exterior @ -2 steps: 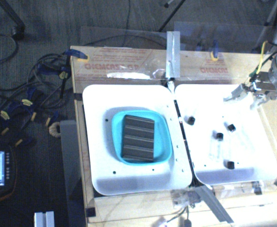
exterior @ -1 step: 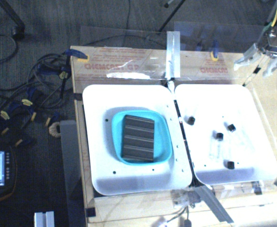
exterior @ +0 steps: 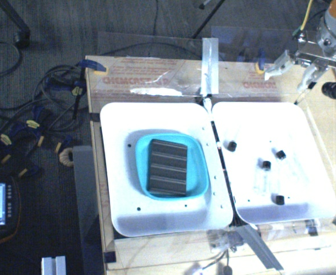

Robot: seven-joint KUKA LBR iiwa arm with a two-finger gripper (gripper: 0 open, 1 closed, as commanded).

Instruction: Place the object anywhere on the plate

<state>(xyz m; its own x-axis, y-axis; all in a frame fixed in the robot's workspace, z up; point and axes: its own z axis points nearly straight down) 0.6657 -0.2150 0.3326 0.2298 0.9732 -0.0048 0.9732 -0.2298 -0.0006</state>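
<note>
A dark grey ribbed block (exterior: 168, 166) lies flat on the light blue plate (exterior: 199, 173), which sits in the middle of the left white bin (exterior: 115, 171). My gripper (exterior: 282, 86) hangs at the upper right, above the far edge of the right bin (exterior: 305, 128) and well away from the block. Its two pale fingers (exterior: 274, 67) are spread open with nothing between them.
Several small black pieces (exterior: 265, 165) are scattered on the right bin's floor. A taped cardboard strip (exterior: 151, 76) runs behind both bins, with a vertical post (exterior: 210, 62) at the divide. Cables and clamps (exterior: 42, 113) lie on the floor to the left.
</note>
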